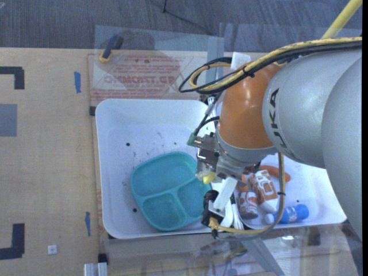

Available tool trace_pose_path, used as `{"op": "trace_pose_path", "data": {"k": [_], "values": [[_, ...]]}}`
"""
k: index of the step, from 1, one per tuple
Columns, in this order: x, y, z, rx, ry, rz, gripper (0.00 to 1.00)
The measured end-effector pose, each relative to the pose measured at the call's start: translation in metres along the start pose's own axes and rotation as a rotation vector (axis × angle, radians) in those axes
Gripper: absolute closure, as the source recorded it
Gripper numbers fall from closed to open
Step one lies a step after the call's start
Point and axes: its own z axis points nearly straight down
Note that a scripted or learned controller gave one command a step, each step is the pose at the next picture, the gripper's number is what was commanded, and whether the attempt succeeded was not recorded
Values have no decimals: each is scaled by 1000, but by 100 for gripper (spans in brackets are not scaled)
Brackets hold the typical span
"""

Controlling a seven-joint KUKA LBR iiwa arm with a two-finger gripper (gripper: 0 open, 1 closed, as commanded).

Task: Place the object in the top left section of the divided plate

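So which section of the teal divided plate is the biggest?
The upper section of the teal divided plate, on the side farther from the camera. It spans the plate's full width, while the two lower sections split the near half.

Smooth matt teal plastic divided plate (164, 191) in glossy white plastic bin (115, 154).

The left part of the white bin (115, 154) in front of me is open floor, with clear room above and to the left of the teal divided plate (167, 191). My own wrist (230, 154) hangs over the plate's right edge, crowding that side. To the right, an orange-and-white packet (261, 188) and a blue-capped bottle (290, 214) lie close together, leaving little passage.
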Motion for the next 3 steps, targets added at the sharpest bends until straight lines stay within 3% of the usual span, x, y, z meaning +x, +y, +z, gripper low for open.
{"op": "trace_pose_path", "data": {"k": [1,2,3], "values": [[-30,12,-62,-5,1,174,100],[7,-2,-29,0,-1,257,100],[7,-2,-29,0,-1,257,0]]}}
